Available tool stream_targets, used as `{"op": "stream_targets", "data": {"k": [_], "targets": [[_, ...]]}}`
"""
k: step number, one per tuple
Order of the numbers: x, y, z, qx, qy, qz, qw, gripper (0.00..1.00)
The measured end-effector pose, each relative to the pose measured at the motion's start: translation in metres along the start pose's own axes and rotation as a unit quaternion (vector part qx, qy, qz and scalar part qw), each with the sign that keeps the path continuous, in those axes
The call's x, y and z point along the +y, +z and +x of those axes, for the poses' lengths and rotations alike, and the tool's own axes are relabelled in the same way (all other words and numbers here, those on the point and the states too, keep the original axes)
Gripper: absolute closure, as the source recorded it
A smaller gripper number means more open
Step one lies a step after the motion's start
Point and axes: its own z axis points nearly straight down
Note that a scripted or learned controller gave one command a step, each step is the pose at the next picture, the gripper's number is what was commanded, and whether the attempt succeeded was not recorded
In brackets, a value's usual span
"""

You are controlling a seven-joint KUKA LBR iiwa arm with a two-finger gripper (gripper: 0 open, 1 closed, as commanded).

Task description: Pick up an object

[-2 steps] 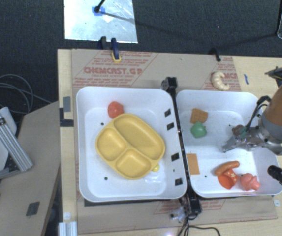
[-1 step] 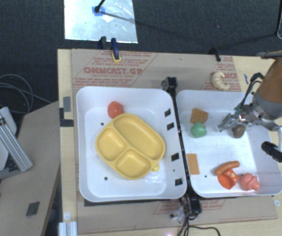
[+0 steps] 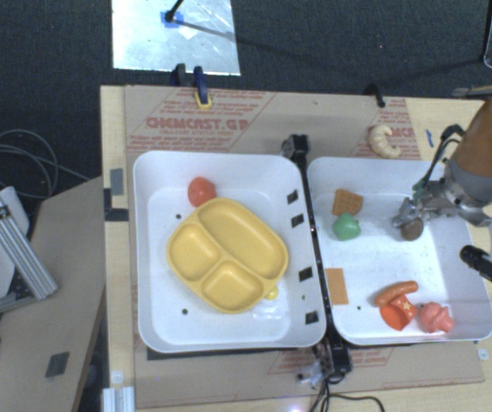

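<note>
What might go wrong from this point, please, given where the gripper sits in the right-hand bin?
1. The gripper is right at a small brown object; whether it sits between the fingers is unclear, so a lift may come up with nothing.
2. That object lies on the bin's open floor and might be nudged or rolled aside rather than caught.
3. The right bin has a raised rim on the arm's side, so a low retreat could catch it.

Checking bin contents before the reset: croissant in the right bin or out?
Out. The croissant lies on the cardboard behind the right bin, just past its far rim, not inside the white walls.
</note>
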Motion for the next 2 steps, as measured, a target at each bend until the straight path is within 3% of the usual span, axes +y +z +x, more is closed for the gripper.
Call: {"op": "stream_targets", "data": {"k": [1, 2], "targets": [[0.003, 0.011, 0.075, 0.001, -0.002, 0.001, 1.0, 1.0], [-0.029, -0.095, 0.151, 0.002, -0.003, -0.001, 1.0, 1.0]]}}
